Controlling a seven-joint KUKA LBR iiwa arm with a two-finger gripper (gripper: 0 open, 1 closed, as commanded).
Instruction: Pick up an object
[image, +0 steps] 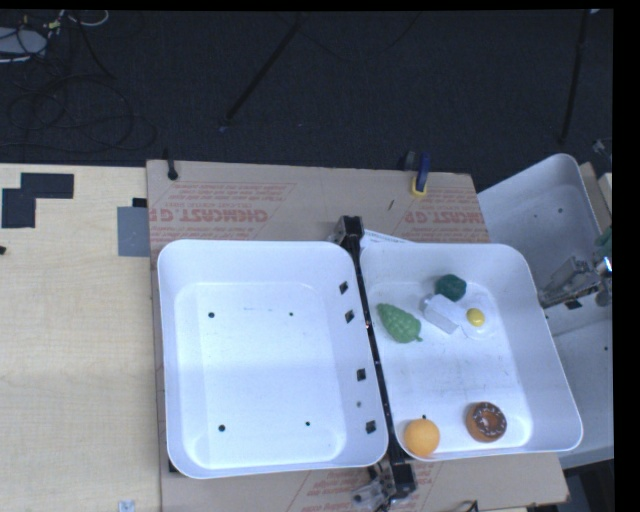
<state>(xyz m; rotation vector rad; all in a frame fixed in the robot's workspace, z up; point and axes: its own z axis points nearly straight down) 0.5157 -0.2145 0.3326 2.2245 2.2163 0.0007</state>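
I'd go for the orange ball (422, 437), in the right bin's (540, 400) near corner well left of my fingers (572, 281), whose state I cannot tell: probably light, smooth, apt to roll, so pinch across its middle.

Cardboard sheet (300, 205) under bins, perhaps a clamp (421, 180)

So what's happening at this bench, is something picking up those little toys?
Nothing is being handled right now. The right bin holds the small things: a green leafy toy, a dark green piece, a clear wrapped item, a fried egg toy, an orange ball and a brown donut. All lie untouched. The left bin sits beside it.
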